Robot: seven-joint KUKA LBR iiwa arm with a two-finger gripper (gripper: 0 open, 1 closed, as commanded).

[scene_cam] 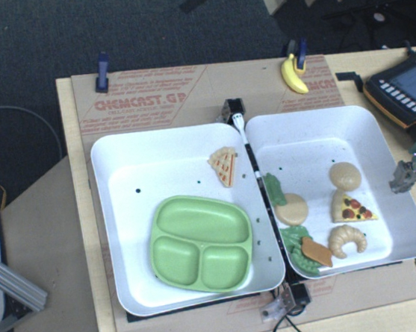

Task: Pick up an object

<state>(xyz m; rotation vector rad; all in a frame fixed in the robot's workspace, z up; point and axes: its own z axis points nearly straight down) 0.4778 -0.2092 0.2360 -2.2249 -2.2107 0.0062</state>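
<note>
The tool (408, 174) sits at the right rim of the right bin (385, 140), low and outside the wall, and from where I stand I cannot tell its state; I see nothing in it.

The things to pick lie in the right bin. Taking the croissant (347, 238) as the mark: the pizza slice (351, 209) is just above it, almost touching, and the bun (345, 175) is further up. To its left lie a brown wedge (316, 251) on a green leaf (300, 252), and up-left is a round cookie (291, 209). Far to the left, in the left bin (123, 209), there is a green tray (201, 242) and a waffle piece (224, 166).

What can go wrong, I think, is this. The pizza slice and the croissant are so near that closing on one may push the other, or catch both. The pizza slice is flat, so the tool may slide over it and come up with nothing. The wedge rests on the leaf, so it may slip when touched. Also the tool is very near the bin wall, and coming in low it could hit the rim and move the bin.
</note>
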